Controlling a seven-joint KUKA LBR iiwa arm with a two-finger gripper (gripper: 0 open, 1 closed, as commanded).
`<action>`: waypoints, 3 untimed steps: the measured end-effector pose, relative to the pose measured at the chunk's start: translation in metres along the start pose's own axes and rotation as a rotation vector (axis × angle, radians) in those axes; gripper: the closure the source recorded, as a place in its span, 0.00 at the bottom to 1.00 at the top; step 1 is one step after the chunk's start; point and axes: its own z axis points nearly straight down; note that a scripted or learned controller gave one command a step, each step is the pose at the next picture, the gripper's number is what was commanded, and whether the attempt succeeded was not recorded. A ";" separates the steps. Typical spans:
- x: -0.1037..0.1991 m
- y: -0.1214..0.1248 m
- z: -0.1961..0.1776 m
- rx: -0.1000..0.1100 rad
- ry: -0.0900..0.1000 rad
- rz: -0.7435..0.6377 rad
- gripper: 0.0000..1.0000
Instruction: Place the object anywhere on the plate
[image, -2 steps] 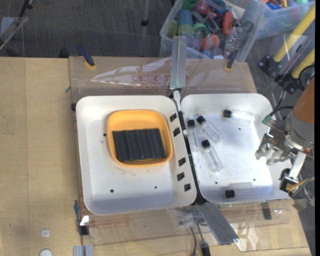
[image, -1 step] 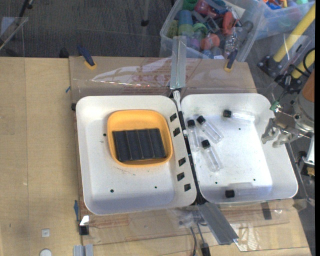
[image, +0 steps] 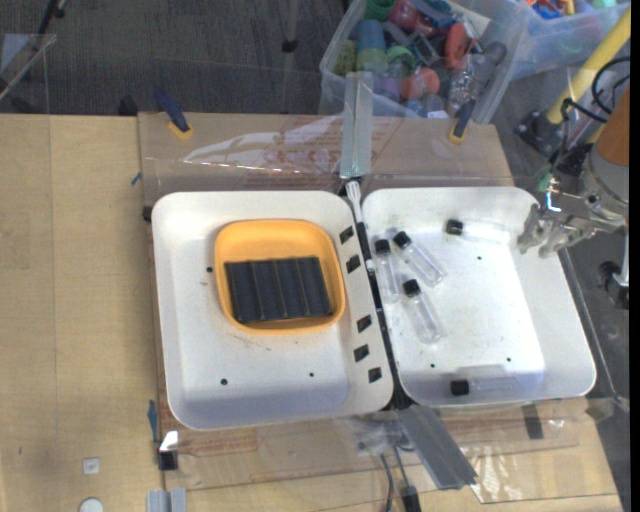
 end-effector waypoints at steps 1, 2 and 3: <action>0.017 0.046 -0.036 -0.001 -0.001 -0.107 1.00; 0.011 0.059 -0.074 -0.003 0.000 -0.315 1.00; -0.012 0.065 -0.153 -0.003 -0.001 -0.470 1.00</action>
